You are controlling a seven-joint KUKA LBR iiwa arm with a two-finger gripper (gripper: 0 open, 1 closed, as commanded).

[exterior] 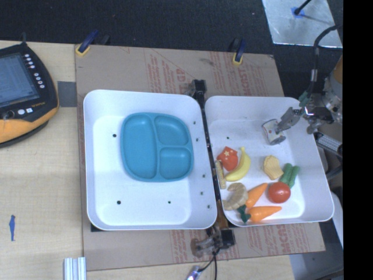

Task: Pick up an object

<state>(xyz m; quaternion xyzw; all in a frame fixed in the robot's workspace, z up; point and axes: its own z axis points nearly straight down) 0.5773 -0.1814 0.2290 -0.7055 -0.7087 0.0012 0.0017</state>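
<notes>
Toy food, the banana (240, 165) among it, heaped in the right bin (245, 111) near its front edge. Tool (274, 130) above that bin's rear, behind the heap, carrying nothing; finger spread impossible to tell. Approach step in hand: next, lowering onto one piece.

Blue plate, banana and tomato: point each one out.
Blue plate (156, 146), camera view, on the ridge where its three compartments meet.
Banana (242, 167), camera view, on the middle of its curve.
Tomato (279, 192), camera view, on the centre of its red skin.
</notes>
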